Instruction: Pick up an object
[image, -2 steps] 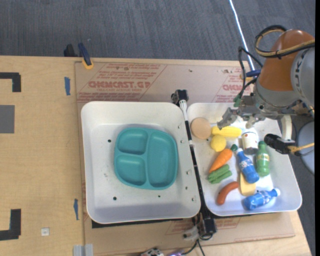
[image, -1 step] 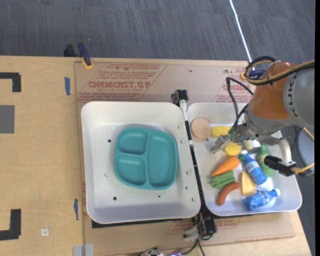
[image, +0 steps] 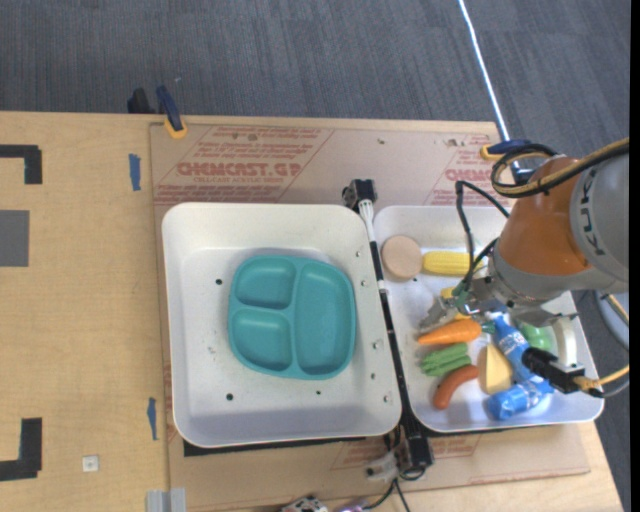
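In the right bin (image: 440, 415), nearest the camera, lie a blue plastic bottle (image: 515, 375), a red sausage (image: 453, 385) and a yellow cheese wedge (image: 494, 370), with a green bean pod (image: 445, 359) and a carrot (image: 449, 334) just beyond them. The gripper (image: 470, 293) hangs low over the carrot's far side, beneath the arm's orange band (image: 535, 235), and whether it is clenched or released I cannot tell. Farther back sit a corn cob (image: 446, 263) and a tan round cookie (image: 402, 257), while the left bin (image: 190, 300) holds a teal divided plate (image: 293, 313).
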